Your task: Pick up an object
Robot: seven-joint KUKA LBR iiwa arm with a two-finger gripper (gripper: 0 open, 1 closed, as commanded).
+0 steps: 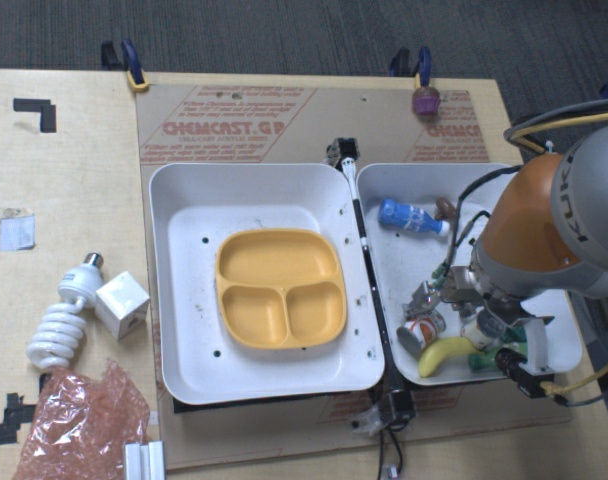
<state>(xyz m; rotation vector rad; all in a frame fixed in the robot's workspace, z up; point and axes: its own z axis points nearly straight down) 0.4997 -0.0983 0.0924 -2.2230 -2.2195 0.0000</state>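
My gripper point(431, 298) hung low in the right bin point(384, 268), grip state indeterminate; banana point(442, 355) lay just nearer, against the near rim.

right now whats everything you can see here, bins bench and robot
white bins: two, white, side by side on the bench
divided plate: one, yellow, three compartments, in the left bin
blue bottle: one, blue, lying in the right bin's far part
banana: one, yellow, right bin's near edge
can: one, silver, beside the banana
spiral light bulb: one, white, on the bench left of the bins
white cube: one, white, touching the bulb
pink plastic wrap: one, pinkish, near-left corner
clamps: two, blue, far board edge
arm: one, grey and orange, over the right bin
claw: one, dark, above the can
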